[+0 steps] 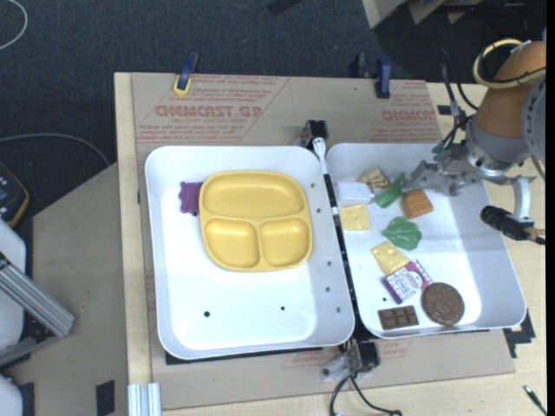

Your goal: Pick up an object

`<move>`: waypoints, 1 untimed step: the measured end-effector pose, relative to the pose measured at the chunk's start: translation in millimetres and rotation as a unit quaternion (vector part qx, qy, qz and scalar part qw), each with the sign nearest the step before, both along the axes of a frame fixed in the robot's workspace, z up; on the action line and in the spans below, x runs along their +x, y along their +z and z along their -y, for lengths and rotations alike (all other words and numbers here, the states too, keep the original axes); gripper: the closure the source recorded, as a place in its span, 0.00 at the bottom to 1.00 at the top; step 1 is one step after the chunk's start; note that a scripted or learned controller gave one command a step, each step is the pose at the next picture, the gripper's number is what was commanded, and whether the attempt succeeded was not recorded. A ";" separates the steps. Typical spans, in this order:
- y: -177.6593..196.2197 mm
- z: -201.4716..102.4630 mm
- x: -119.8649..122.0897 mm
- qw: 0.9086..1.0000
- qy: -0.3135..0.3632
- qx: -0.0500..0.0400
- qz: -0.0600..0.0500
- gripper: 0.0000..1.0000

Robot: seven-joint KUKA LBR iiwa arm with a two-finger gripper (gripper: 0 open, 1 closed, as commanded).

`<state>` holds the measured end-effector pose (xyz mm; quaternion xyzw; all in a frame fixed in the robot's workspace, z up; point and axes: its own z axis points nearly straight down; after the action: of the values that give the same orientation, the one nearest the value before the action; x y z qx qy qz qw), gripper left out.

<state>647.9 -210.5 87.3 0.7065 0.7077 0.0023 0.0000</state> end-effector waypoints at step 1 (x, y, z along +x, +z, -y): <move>9.8 0.0 -0.6 1.000 0.001 -0.002 0.000 1.00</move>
<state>647.3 -210.4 97.1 0.7057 0.7085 0.0009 0.0010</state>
